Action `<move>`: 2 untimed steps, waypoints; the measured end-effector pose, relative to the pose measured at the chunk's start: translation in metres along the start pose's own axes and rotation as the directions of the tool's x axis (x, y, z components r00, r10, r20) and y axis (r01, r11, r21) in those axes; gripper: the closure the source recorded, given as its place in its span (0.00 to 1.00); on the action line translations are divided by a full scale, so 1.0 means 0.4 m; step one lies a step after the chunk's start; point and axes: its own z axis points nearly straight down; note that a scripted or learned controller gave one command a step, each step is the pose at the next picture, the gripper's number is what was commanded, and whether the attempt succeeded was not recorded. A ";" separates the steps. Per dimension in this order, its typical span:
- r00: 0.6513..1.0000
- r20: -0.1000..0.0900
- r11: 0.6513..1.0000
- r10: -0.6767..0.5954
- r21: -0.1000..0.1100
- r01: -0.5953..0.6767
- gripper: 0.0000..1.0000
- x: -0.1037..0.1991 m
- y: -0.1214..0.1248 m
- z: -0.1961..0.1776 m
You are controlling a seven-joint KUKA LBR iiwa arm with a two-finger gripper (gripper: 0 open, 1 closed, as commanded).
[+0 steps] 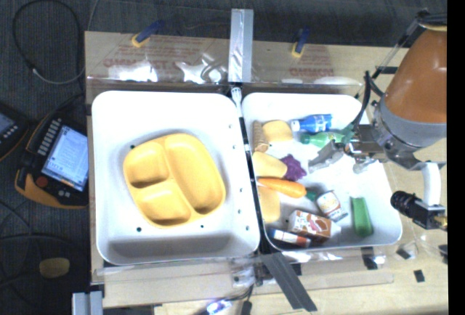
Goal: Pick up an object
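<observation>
- The claw (328, 154) hangs over the right bin (378, 234); I can't tell from here how it is set or whether anything is in it.
- Just beside its tip, towards the far wall, lie a green bottle (325, 137) and a blue bottle (311, 122).
- Left of it sits a purple lump (293, 166), with an orange carrot (280, 186) below that.
- Nearer me, below the claw: a small carton (311, 224) and a green block (360, 215).
- Well off to its left, a yellow divided tray (173, 178) fills the other bin (109, 234).

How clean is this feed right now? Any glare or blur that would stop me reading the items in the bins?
Camera view: the white bins glare, their walls nearly washed out; the yellow tray reads crisply; small items like the carrot and green block are soft but distinguishable; the end effector is slightly blurred against clutter; the floor is dark.
</observation>
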 end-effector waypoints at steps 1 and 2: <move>0.988 -0.001 0.988 -0.155 0.002 0.155 0.00 0.040 0.097 0.207; 1.000 0.000 1.000 -0.016 -0.011 0.016 0.00 -0.001 0.097 0.437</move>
